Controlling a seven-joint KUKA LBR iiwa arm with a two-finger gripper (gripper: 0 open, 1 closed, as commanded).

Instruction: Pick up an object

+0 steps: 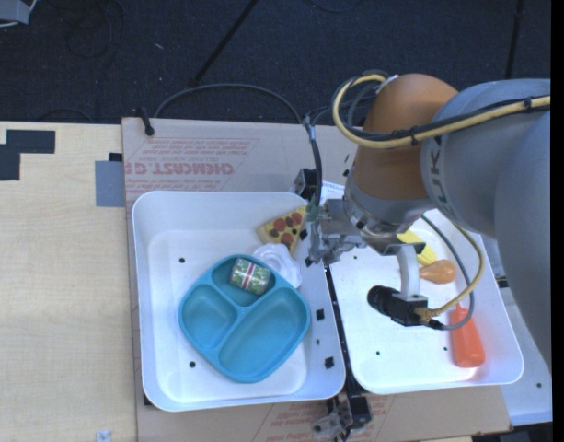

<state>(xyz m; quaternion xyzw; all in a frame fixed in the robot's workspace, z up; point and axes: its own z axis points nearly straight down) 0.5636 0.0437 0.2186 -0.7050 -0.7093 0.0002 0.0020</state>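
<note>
Pizza slice toy (282, 226): it was seen lying flat in the far right corner of the left bin (139, 293), close to the wall shared with the right bin (392, 357). It was judged the likeliest target, being the thing nearest the tool.
Gripper (320, 247): it was seen hanging over the line where the two bins meet, just beside the slice. Whether it was open or closed could not be told, and nothing was seen held in it.
Neighbours: a crumpled white item (280, 261) was seen just beside the slice, and a small green jar (248, 275) was seen resting in one compartment of the blue divided plate (254, 339).
Approach: a short shift towards the left bin was judged to be needed, so that the descent would be centred on the slice and not on the bin wall.
Grasp: a flat, thin thing was judged best taken across its narrow width, low against the floor.
Risk: the wall could be struck, or the white item caught along with the slice.
</note>
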